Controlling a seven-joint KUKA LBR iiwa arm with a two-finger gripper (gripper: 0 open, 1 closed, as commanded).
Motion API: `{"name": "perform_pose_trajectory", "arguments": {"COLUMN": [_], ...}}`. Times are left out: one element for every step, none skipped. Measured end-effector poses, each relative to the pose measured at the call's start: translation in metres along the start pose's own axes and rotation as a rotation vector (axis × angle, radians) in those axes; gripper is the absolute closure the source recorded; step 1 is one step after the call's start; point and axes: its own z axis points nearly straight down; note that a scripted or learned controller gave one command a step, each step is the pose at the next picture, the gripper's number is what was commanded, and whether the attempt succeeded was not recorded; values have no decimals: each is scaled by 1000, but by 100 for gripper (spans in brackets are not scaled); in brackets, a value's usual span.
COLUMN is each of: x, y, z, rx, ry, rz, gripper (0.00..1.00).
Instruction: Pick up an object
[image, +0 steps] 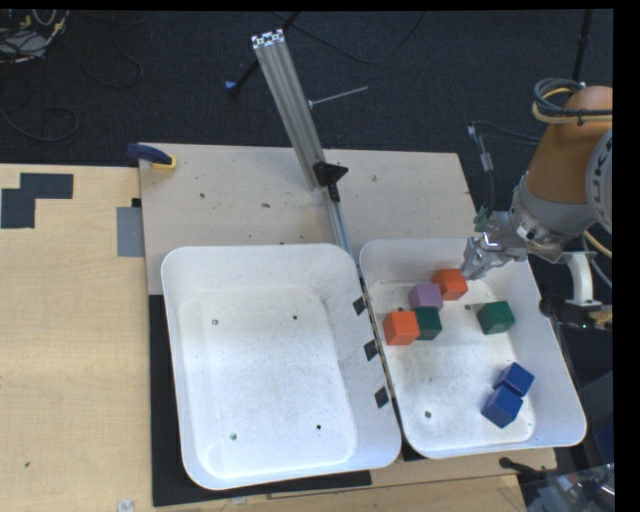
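Note:
The right bin (560, 400) holds several small blocks. An orange block (451, 284) lies near its back, with a purple block (426, 295) beside it. In front of those sit a second orange block (400, 327) and a dark green block (428, 322), touching each other. A green block (495, 317) lies to the right, and two blue blocks (507, 394) sit near the front right. My gripper (476, 262) hangs just above and to the right of the back orange block, nothing visibly between its fingers.
The left bin (190, 300) stands beside the right one, joined by black clips along the shared rim. A slanted aluminium post (295, 110) rises behind the bins. A blue-and-yellow clamp (150, 155) lies at the bench's back left.

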Motion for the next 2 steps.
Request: {"name": "perform_pose_trajectory", "arguments": {"x": [-1,40], "y": [1,-24], "z": [-33,-26], "rx": [2,10], "ry": [1,4], "rz": [-1,-3], "gripper": [100,100]}}
